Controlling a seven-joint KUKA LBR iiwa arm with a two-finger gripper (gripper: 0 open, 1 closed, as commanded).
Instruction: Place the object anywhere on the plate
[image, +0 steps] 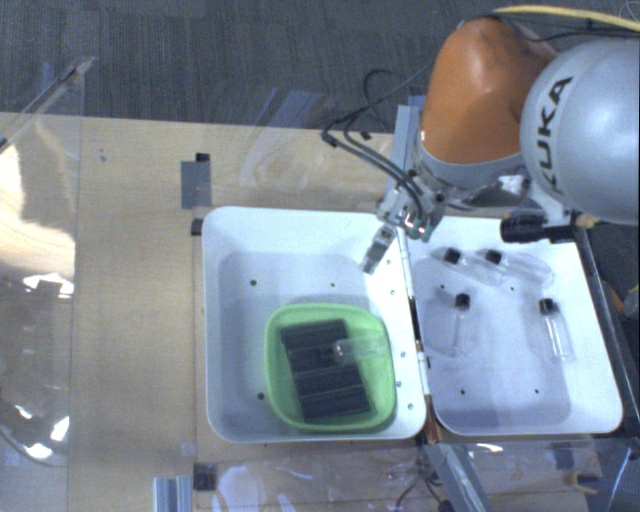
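1. Nearest the camera: green plate in the near part of the left bin. Three dark slabs lie on it.
2. Task's thing, by judgement: a clear vial lying on its side on the plate's right part, partly across the slabs. The task therefore looks done or nearly so.
3. Handling (judged): the vial is light, stiff, smooth-walled and approx. cylindrical, so it tends to roll and slip, and it may crack if glass. Best hold is across the body, mid-length, w/ the jaws square to its long axis. The capped end is a poorer hold.
4. Right bin, mid-distance: spare vials w/ black caps lie scattered on the floor, apart from one another.
5. Farther: gripper hangs over the far right corner of the left bin, just beside the wall shared by the bins and well apart from the plate. Nothing is seen held in it; whether it is open or closed cannot be told.
6. Farthest: arm w/ orange band, above the right bin's far edge.
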